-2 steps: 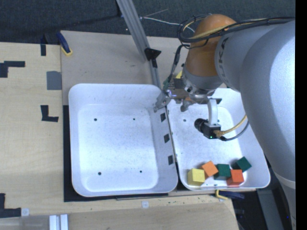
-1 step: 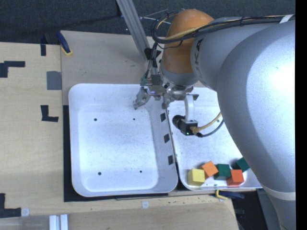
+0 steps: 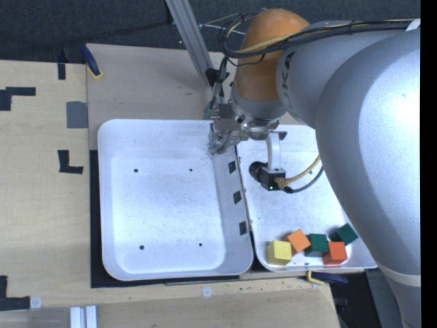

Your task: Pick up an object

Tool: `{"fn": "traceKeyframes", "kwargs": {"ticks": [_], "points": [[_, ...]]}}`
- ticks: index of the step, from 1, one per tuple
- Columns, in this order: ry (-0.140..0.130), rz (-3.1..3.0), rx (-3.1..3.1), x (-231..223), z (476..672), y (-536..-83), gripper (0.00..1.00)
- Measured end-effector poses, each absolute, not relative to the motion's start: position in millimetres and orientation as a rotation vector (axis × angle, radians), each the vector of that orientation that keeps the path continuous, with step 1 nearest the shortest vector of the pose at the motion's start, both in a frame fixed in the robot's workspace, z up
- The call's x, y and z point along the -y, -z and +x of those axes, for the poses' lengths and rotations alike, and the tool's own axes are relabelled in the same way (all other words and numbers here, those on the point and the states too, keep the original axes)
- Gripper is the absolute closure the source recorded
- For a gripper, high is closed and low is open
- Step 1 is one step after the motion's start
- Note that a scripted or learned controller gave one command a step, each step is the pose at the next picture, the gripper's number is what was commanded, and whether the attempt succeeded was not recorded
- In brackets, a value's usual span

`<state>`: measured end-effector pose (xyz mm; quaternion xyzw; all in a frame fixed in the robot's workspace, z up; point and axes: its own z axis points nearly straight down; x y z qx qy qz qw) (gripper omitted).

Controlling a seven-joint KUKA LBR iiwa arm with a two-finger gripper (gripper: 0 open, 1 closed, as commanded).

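the things to pick from are a cluster of small blocks in the near corner of the right bin (image 3: 300, 268): a yellow block (image 3: 278, 251), an orange block (image 3: 298, 240), a green block (image 3: 318, 243), a red-orange block (image 3: 336, 251) and a darker green block (image 3: 347, 234). they lie touching or just beside one another, close against the bin's near rim. they look like light, stiff blocks with flat faces, unlikely to deform or break, though their smooth sides could slip if caught off-centre. the yellow block sits at the outer end of the cluster with free space on one side, so it seems the easiest to take across two opposite flat faces; the ones in the middle are crowded by neighbours.

the gripper (image 3: 220, 137) is well apart from the blocks, up over the far end of the divide between the two bins, near the far rim of the left bin (image 3: 109, 183). i cannot tell how it is set; nothing is visibly held in it. the grey arm (image 3: 369, 115) with its orange band (image 3: 270, 36) looms over the right bin.
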<state>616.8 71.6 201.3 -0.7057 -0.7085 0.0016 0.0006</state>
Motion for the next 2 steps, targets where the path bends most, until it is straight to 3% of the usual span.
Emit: {"fn": "traceKeyframes", "kwargs": {"ticks": [1,2], "points": [[-0.007,-2.217,2.225,-71.5,616.6,-200.8,0.00],[-0.001,-2.219,2.225,-74.0,658.5,-191.1,0.00]]}}
